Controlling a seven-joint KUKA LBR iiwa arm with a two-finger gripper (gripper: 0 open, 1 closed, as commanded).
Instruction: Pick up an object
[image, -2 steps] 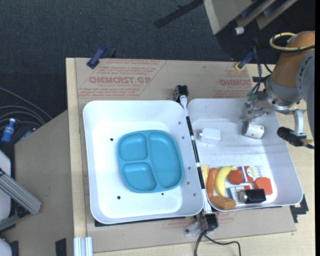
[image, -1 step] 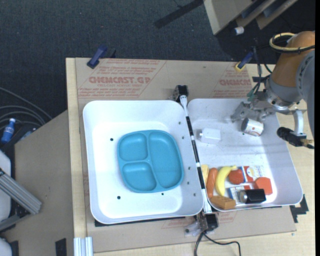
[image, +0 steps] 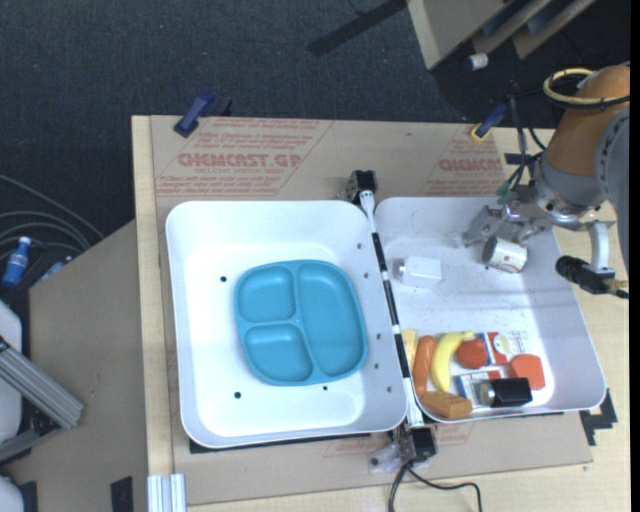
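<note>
While the grey two-finger gripper (image: 497, 237) is poised over the far part of the shallow white right-hand bin (image: 560, 310), its fingers are seen spread apart beside a small white cylinder with a red end (image: 509, 257), unclamped. A white rectangular block (image: 421, 270) lies near that bin's left wall.

Only readable text I can spot is the red print on the brown sheet (image: 250, 150) under my bins: "CHEMCAST GP", big at the upper left. It repeats near the upper right, partly covered. Smaller lines are too blurry.
</note>
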